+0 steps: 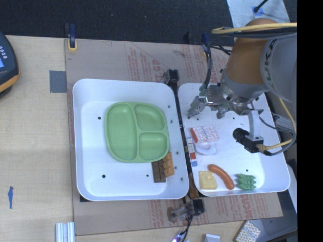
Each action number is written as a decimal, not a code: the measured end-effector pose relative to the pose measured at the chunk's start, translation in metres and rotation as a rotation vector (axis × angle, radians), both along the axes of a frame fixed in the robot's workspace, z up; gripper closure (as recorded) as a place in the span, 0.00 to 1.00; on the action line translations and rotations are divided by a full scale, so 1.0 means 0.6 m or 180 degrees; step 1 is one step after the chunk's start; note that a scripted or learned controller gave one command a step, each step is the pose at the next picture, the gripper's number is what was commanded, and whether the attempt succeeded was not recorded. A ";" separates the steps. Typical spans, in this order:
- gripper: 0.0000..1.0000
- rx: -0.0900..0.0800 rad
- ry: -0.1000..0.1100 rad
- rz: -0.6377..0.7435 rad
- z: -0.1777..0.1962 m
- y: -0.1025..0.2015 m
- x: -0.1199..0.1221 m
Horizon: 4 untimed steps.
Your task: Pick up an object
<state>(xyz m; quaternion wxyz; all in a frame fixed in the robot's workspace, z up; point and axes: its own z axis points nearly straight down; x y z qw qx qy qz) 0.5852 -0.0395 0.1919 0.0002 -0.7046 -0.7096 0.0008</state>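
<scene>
My gripper point(208, 112) hangs over the far part of the right bin point(270, 170), its two fingers spread apart with nothing between them, so it is open. Just in front of it lies a red-and-white packet point(204, 133) beside a clear wrapper point(206, 146). Near the bin's front edge sit a yellow cheese block point(207, 180), an orange-red sausage point(221, 176) and a small green piece point(246, 181). The left bin point(91, 180) holds a green divided plate point(136, 131) and a brown waffle-like bar point(163, 169).
A thin red-and-blue strip point(192, 153) lies against the right bin's left wall. A black cable fitting point(247, 140) from the arm hangs over the right bin. Clamps point(171, 76) hold the bins at the back and front point(189, 209).
</scene>
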 end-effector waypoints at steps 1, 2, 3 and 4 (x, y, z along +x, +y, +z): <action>0.00 0.0004 0.0036 -0.0029 -0.087 -0.116 -0.124; 0.00 -0.0008 -0.0034 0.0000 -0.163 -0.105 0.000; 1.00 -0.0012 -0.0042 -0.0007 -0.139 -0.109 -0.002; 1.00 0.0011 0.0000 0.0015 0.006 0.073 -0.073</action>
